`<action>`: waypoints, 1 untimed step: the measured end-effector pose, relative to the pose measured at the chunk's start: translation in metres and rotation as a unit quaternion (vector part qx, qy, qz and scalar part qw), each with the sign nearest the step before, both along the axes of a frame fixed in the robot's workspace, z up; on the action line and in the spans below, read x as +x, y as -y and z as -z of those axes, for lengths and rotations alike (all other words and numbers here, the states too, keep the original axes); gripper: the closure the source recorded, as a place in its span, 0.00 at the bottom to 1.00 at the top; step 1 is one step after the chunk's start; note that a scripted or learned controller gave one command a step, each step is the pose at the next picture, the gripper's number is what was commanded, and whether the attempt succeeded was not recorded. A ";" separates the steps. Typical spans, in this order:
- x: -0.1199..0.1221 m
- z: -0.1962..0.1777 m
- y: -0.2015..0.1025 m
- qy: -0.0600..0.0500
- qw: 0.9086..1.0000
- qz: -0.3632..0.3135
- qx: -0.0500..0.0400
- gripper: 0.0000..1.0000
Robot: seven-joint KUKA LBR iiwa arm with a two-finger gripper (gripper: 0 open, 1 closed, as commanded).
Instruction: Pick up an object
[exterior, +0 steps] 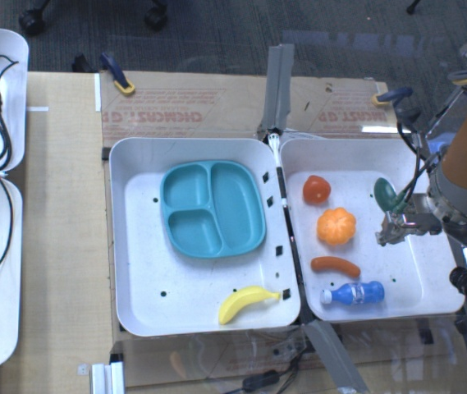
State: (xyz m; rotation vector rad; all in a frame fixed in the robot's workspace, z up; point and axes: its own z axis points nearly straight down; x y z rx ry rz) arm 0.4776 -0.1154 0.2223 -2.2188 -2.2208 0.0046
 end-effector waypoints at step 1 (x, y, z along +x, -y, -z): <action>0.001 -0.078 0.057 0.001 1.000 0.001 -0.001 1.00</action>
